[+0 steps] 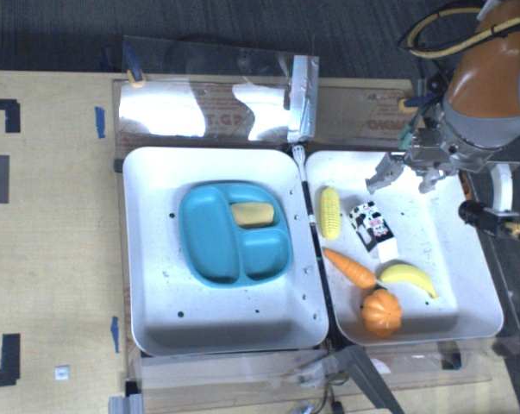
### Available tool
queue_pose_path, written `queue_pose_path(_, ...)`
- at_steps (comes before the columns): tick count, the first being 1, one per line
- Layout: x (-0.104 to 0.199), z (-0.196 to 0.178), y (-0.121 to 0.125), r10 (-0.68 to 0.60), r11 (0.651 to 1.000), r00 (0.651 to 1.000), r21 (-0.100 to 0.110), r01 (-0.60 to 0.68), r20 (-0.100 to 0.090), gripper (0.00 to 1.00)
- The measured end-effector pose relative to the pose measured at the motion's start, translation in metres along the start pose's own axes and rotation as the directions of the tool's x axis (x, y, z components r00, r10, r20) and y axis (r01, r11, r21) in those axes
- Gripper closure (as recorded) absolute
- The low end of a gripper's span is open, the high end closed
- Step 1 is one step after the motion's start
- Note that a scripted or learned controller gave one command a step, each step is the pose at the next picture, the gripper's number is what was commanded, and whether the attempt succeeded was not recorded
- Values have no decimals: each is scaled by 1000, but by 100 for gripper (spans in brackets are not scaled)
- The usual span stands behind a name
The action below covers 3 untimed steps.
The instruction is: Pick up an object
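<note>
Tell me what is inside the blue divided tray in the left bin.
The blue divided tray holds one yellow, bread-like piece in its upper right compartment. The other compartments look bare. Whatever lies under that piece is covered.

The arm point(488, 76) is cut off by the right and top edges, and the small printed box's point(369, 225) markings are too small to read.

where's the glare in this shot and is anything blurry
Camera view: strong glare on the shiny sheet behind the left bin, washing out its surface; the bin floors are bright but readable. The blue tray, corn, carrot and banana look reasonably sharp; the gripper is slightly soft, casting a faint shadow in the right bin.
</note>
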<state>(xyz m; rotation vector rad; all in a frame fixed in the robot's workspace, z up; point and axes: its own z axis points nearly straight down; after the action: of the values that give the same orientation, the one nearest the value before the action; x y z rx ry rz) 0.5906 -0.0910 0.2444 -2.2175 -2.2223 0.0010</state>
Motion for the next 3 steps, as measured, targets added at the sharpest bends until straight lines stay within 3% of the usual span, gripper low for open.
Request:
queue_pose_path(1,24,62,-3,-28,1000,1000,4,28,0,0)
queue_pose_path(2,24,60,-1,-27,1000,1000,-1,27,1,0)
queue_pose_path(3,-29,55,-36,-101,995,995,0,101,1,0)
